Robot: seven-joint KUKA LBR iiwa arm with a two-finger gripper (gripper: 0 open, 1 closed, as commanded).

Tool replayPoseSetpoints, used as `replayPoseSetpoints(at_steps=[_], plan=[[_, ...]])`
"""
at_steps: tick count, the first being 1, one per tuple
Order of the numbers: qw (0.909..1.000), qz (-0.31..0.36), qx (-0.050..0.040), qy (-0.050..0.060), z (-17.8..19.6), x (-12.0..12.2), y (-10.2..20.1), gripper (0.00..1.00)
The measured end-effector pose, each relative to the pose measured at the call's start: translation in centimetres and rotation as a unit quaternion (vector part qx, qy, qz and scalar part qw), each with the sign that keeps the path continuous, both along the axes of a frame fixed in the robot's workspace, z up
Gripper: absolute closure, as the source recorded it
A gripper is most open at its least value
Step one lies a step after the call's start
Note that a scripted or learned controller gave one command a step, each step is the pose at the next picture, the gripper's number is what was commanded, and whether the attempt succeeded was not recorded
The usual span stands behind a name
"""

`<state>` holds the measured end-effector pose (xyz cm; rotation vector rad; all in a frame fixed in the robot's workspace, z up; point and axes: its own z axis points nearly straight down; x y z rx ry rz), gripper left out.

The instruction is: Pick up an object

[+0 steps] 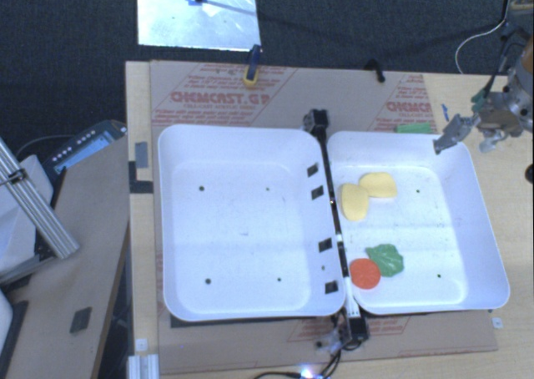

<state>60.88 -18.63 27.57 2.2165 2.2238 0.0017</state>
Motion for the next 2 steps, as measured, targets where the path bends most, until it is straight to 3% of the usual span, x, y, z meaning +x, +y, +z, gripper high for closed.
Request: replayPoseSetpoints(at_steps=[1,2], plan=[[1.0,0.002,-0.0003,-0.002,1.2,0.1,0.0,1.0],[0.9999,0.008,0.0022,-0.006,8.7,4.6,13.5,1.0]])
